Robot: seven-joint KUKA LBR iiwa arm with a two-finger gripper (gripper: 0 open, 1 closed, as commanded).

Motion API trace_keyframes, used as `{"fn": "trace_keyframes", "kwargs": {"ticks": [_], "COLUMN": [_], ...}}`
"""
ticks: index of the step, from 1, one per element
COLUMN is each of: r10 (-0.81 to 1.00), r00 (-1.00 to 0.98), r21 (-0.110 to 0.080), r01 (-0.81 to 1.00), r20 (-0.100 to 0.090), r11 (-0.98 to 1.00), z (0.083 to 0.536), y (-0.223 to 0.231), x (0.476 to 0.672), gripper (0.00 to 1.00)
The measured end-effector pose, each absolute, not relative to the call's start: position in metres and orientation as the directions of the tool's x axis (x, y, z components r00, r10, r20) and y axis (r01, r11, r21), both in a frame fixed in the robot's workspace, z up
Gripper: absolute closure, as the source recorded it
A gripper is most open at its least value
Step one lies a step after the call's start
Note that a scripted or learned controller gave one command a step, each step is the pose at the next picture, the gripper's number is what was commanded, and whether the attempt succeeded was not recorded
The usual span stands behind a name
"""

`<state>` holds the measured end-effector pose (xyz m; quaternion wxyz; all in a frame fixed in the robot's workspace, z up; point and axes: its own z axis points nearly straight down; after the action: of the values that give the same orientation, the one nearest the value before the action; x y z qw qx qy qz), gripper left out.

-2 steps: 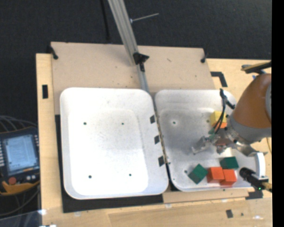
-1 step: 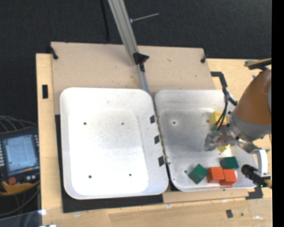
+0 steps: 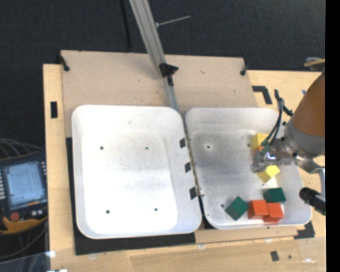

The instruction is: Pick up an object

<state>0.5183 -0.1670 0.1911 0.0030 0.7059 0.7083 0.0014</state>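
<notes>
The bench (image 3: pixel 130 78) is a pale wooden board that carries everything else. On it the left bin (image 3: pixel 127 169), a shallow white tray with a few dark specks on its floor, lies touching the right bin (image 3: pixel 226 152) along their shared edge. The right bin is the landmark for all that follows.

A slanted aluminium post (image 3: pixel 153 38) rises from behind the right bin's far left corner. A teach pendant (image 3: pixel 20 188) with a lit screen sits well to the left of that bin, beyond the bench's edge.

The arm (image 3: pixel 313 115) reaches over the right bin's right wall, its orange band above the grey wrist. The gripper (image 3: pixel 264 158) hangs low over the right half of the bin's floor; how far its fingers stand apart cannot be told, nor whether anything sits between them.

Inside the right bin, a yellow block (image 3: pixel 259 140) lies just behind the gripper and another yellow block (image 3: pixel 268 172) just in front of it. Near the bin's front wall sit two orange blocks (image 3: pixel 266 209) side by side, a green block (image 3: pixel 236 208) just to their left, and a darker green block (image 3: pixel 275 195) just behind them.
</notes>
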Motion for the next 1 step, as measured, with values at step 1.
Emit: {"fn": "trace_keyframes", "kwargs": {"ticks": [1], "r10": [1.000], "r00": [-0.003], "r21": [0.008], "r01": [1.000], "r20": [-0.003], "r11": [0.003], "z": [0.2378], "y": [-0.1684], "x": [0.5204], "gripper": [1.00]}}
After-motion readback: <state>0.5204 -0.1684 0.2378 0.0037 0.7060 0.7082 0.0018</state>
